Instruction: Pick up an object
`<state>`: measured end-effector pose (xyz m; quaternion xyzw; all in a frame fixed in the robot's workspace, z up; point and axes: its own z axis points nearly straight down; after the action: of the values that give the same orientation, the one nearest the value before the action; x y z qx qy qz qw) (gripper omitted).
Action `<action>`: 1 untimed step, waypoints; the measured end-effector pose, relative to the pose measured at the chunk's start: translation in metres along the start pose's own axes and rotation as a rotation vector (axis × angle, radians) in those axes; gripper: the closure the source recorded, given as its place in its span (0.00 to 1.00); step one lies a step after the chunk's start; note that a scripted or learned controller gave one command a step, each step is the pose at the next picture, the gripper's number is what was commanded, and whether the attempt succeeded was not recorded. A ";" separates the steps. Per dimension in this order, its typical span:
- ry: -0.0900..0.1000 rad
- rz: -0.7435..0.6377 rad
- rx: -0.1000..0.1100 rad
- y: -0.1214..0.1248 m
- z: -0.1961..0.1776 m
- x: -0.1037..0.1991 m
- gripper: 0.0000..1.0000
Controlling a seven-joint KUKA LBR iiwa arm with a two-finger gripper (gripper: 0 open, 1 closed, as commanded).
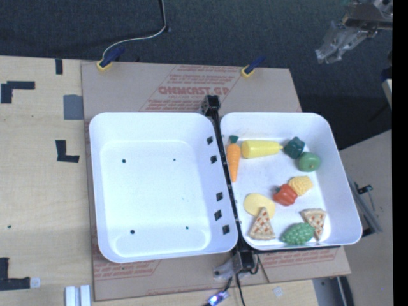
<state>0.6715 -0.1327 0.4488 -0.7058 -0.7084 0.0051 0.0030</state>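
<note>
Now | pincer (333, 48) high, grip state unclear | carrot (233, 160) well apart, right bin (331, 136)

Wooden bench (38, 190), light tan, with black tape marks (64, 153) on its left part. On it lies a brown cardboard sheet (191, 85) with red print, held at its far edge by two clamps, yellow-blue (109, 57) on the left and another (253, 65) on the right. Two shallow white bins sit side by side on the cardboard, touching: left bin (102, 171), right bin (338, 171). A black clip strip (220, 171) runs along their joint. A white cable (150, 34) trails off behind the left clamp.
</note>
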 end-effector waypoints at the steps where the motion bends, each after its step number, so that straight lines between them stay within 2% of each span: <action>1: 0.007 -0.001 0.012 -0.003 0.173 0.060 1.00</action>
<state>0.6663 -0.0737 0.2752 -0.7053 -0.7088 0.0070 0.0097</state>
